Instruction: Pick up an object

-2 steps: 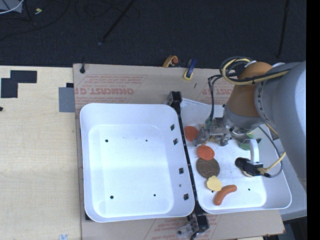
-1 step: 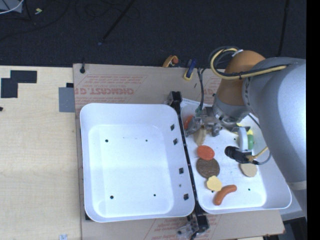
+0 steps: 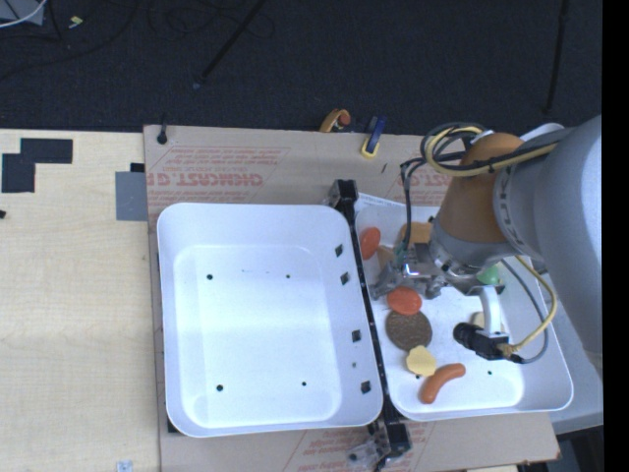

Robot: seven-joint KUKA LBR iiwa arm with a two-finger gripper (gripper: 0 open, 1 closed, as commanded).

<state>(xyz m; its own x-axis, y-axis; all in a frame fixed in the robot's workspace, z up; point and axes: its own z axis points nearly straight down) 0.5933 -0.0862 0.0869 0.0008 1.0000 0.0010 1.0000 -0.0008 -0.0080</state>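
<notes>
The right bin (image 3: 545, 386) holds several small food-like items. A red-orange rounded piece (image 3: 404, 301) lies just below my gripper (image 3: 408, 273), which hangs low over the bin's upper middle. Below it sit a brown round cookie (image 3: 408, 329), a yellow piece (image 3: 421, 362) and an orange sausage (image 3: 441, 383). An orange oval piece (image 3: 370, 242) rests near the divider, and a tan block (image 3: 421, 232) shows beside the wrist. The arm's bulk hides the bin's upper right part.
The left bin (image 3: 256, 323) lies alongside, parted from the right one by a black divider (image 3: 362, 303). A black cable plug (image 3: 484, 341) and a white part hang from the wrist over the right bin. A green bit (image 3: 488, 276) peeks from beneath the arm.
</notes>
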